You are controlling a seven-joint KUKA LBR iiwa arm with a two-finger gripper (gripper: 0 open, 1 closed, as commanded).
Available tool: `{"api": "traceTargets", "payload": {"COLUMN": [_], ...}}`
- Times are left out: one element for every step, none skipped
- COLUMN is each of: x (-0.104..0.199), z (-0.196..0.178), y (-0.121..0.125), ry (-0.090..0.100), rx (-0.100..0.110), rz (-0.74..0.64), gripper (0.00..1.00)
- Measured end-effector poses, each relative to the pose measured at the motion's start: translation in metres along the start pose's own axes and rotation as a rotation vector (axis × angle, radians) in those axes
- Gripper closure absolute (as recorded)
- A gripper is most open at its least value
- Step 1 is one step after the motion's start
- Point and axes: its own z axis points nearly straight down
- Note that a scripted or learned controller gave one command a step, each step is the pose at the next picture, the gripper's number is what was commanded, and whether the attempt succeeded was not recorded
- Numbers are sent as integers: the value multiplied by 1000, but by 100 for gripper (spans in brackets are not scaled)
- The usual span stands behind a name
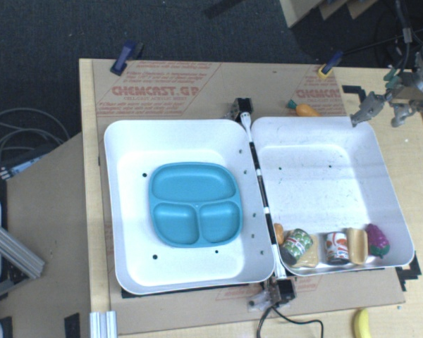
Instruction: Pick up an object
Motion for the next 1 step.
{"api": "traceTargets", "payload": {"x": [55], "z": [116], "y": [-22], "ry": [2], "rx": [3], "rz": [-1], "gripper": [0]}}
